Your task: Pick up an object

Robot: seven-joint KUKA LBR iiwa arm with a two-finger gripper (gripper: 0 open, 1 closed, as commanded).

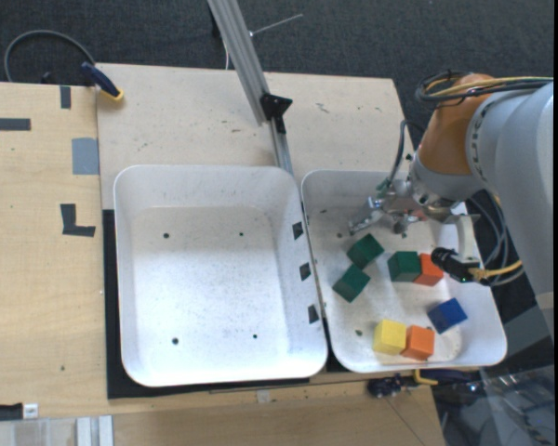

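In the right bin (327, 203): gripper (383, 219), finger state indiscernible, above three green blocks (364, 249), beside orange, blue, yellow blocks.

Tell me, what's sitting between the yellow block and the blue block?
In the camera view, an orange block sits between them, right beside the yellow block. The blue block lies a little up and right of it, in the right bin.

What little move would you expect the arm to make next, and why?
Probably a short drop straight down. The end effector hangs in the right white plastic bin, just above and apart from the nearest dark green cube, with nothing seen between its fingers. That cube sits closest, so lowering onto it seems the likeliest step.
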